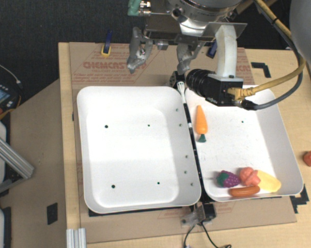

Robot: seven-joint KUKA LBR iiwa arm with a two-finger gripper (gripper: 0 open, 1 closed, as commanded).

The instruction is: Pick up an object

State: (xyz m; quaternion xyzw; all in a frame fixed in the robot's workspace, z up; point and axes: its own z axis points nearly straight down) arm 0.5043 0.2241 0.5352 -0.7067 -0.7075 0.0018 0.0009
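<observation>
Hanging over the cardboard (67, 154) behind the bins with the gripper (161, 56), fingers (137, 53) spread wide and closing on no object. Reaching in from the right under the grey arm, carrying a black camera (213, 88) below the wrist and trailing a yellow cable (279, 79) from it. Lying in the right bin (279, 133): a carrot (201, 119), just beside the wall shared with the left bin (129, 143), green end toward the front. Clustering in the right bin's front corner, well apart from the gripper: purple grapes (228, 179), a pink piece (250, 175), a yellow piece (270, 182) and a sausage (244, 191), the four touching or nearly touching one another. Sitting outside the bins at the right edge of the view: a small orange thing (309, 159), too cropped to name. Showing red print on the cardboard behind the left bin, reading "CHEMCAS" (105, 64) before running under a finger; showing more red letters behind the right bin, too hidden to read. Clipping the cardboard's back edge: a blue and yellow clip (107, 44).
</observation>
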